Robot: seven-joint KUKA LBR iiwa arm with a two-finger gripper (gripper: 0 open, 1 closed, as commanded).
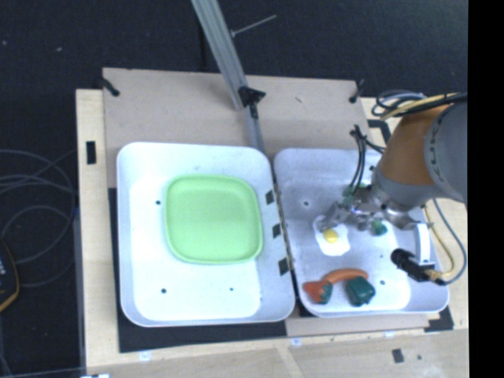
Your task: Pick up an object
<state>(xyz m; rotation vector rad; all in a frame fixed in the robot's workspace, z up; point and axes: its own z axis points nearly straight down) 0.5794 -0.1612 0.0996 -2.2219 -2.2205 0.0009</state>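
White and yellow, the fried-egg toy (332,239) lies in your right bin (303,176), just below the tool (356,213), likely the pick target. You cannot tell the tool's grip state. 2 more toys sit near the bin's front wall.

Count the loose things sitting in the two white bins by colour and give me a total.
Green: 1, the square plate in the left bin
White with yellow centre: 1, the fried-egg toy
Orange: 1, the carrot-like piece
Teal: 1, the small lump
Total: 4; the last three lie in the right bin
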